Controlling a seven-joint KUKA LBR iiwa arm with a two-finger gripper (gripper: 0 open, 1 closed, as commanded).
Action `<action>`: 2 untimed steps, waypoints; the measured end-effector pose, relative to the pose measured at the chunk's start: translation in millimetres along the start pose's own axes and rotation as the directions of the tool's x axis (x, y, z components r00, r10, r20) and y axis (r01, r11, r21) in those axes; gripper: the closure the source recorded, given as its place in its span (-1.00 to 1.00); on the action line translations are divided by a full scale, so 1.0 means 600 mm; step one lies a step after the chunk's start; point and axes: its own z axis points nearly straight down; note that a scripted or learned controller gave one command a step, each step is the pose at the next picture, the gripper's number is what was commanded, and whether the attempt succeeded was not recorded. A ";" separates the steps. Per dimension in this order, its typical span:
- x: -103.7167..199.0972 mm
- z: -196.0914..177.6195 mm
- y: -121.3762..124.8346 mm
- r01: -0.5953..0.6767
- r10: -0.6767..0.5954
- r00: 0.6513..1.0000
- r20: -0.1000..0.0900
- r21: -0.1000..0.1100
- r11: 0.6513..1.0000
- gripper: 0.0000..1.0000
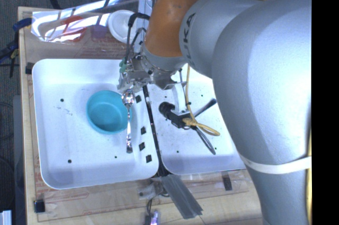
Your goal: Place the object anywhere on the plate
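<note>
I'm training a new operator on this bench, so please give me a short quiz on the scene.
1. True or false: the blue plate lies in the bin on the view's right.
2. Where is the gripper? A) by the plate's right edge, near the wall between the bins; B) over the far left corner of the left-hand bin; C) outside both bins.
3. Short answer: does any object lie on the plate?

Key: 1 false, it lies in the left-hand bin; 2 A; 3 no, none is visible.
</note>
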 end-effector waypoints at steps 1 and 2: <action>-0.001 0.000 0.000 -0.001 0.001 1.000 0.000 0.000 1.000 -1.00; 0.086 0.002 -0.094 -0.388 0.388 0.922 0.001 0.003 0.922 -1.00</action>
